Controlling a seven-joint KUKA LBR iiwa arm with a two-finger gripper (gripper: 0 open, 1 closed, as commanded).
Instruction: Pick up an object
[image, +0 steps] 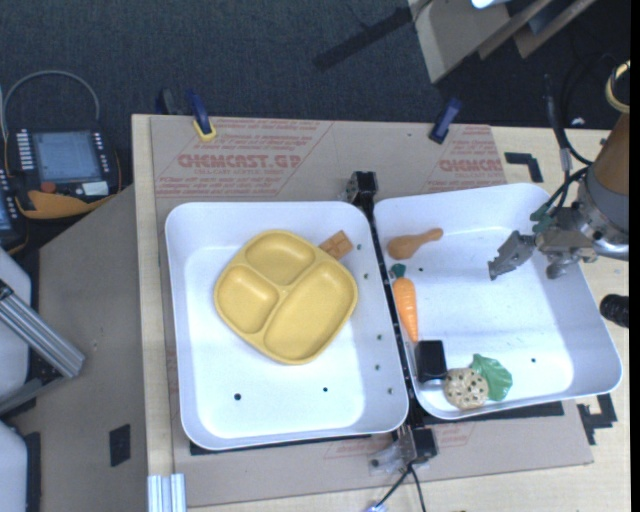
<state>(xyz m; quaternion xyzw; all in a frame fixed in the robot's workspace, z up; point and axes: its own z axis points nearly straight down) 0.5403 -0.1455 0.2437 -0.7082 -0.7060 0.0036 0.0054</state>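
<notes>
My gripper (531, 262) hangs over the upper right part of the right bin (560, 330), open, with nothing between its fingers. In that bin a tan drumstick-shaped toy (413, 243) lies at the top left. An orange carrot (405, 308) lies along the left wall. A black block (431, 360), a speckled cookie (463, 388) and a green leafy toy (493, 375) sit together near the front edge. All of them lie apart from the gripper, to its left or in front of it.
The left bin (200, 370) holds a yellow divided plate (286, 295), with a small brown piece (336, 244) at its upper right rim. A black divider (385, 300) runs between the bins. Bare white floor lies under and in front of the gripper.
</notes>
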